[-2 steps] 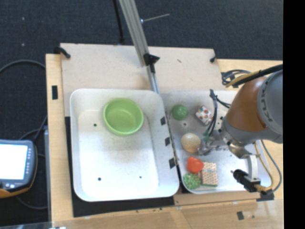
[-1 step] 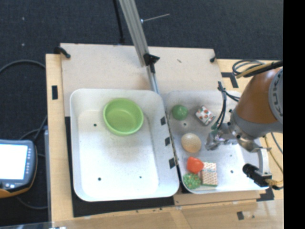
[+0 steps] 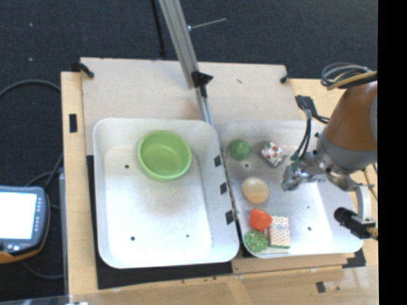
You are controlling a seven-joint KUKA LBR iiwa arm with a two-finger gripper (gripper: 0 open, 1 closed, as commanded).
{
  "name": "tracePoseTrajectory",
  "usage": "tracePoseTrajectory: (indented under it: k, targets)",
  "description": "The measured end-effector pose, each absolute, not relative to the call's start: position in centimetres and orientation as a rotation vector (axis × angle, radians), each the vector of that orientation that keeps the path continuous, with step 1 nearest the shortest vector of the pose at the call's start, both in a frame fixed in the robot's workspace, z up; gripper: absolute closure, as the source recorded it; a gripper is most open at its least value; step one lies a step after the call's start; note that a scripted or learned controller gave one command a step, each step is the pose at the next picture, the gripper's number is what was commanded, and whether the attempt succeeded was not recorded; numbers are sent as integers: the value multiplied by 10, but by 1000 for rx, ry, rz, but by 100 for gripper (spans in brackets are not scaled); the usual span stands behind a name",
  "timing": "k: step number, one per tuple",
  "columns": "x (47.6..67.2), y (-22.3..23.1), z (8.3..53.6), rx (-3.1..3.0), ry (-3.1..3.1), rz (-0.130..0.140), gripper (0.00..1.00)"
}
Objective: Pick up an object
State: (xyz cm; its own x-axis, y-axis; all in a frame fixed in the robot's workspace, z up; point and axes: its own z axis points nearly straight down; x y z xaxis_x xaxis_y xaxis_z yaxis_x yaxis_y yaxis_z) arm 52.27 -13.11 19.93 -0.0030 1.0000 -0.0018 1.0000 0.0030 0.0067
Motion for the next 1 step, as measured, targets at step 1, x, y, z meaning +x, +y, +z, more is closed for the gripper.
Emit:
tracePoseTrajectory:
  k: [1]
  targets:
    - [528,-126,245,2212,2221,6,100]
